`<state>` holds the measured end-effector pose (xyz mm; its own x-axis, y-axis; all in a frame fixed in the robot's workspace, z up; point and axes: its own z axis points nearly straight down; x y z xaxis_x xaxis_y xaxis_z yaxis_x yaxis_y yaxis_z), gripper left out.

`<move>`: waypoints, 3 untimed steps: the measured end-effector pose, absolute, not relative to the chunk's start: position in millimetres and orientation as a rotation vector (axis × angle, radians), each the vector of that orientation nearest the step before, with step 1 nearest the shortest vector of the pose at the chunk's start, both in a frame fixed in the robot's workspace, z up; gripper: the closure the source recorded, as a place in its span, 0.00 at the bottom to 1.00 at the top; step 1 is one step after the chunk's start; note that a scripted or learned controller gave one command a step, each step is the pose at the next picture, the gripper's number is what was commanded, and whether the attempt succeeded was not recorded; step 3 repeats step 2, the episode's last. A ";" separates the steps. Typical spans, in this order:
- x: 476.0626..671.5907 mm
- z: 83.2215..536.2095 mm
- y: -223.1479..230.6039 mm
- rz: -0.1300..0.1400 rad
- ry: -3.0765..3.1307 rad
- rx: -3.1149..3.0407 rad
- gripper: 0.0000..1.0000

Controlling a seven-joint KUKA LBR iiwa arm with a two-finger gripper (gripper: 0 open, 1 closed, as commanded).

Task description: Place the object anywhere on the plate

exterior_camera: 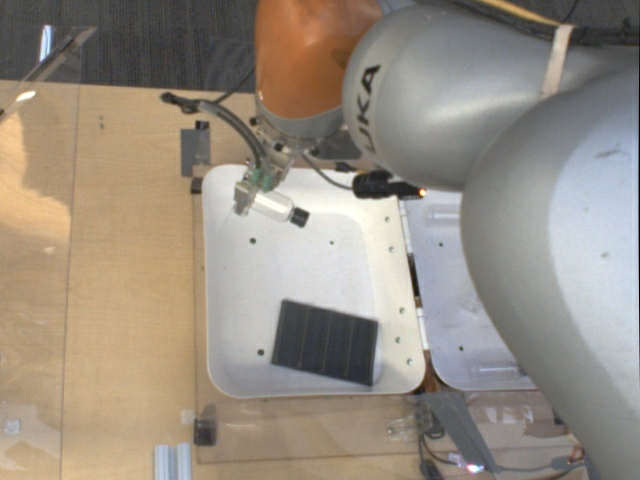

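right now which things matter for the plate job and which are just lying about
For the job:
- dark ribbed plate in the left bin
- small white cylinder with a black cap, near the bin's top left corner
- end effector, just above the cylinder

Lying about:
- right bin
- black bracket on the bench

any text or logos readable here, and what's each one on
"UKA" in black letters, running up the grey arm housing; it looks like the KUKA brand with its first letter out of sight.
No marking can be read on the dark plate, the white bin or the bench.
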<state>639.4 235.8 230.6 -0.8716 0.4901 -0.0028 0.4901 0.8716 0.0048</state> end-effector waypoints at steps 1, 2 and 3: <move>574.2 199.0 232.4 0.004 2.847 1.324 1.00; 523.8 129.5 226.6 0.003 2.842 1.338 1.00; 523.8 129.5 226.6 0.003 2.842 1.338 1.00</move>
